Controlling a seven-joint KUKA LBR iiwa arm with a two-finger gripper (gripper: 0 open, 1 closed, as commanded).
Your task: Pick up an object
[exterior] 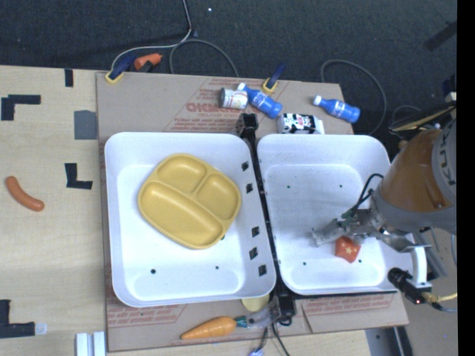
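Hovering tool (335, 235) low in right bin (312, 176), red object (346, 249) just beside its tip, finger state unclear

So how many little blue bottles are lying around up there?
2. One bottle lies on the cardboard behind the bins, near the seam between them, beside a white bottle. The other lies further right, behind the right bin. None looks hidden.

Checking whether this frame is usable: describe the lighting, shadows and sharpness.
Camera view: lighting is even and soft, with no harsh glare on the white bins; the yellow plate casts only a faint shadow; the whole frame is slightly soft, so the gripper and the red object beside it lack fine detail; the dark floor is underexposed.
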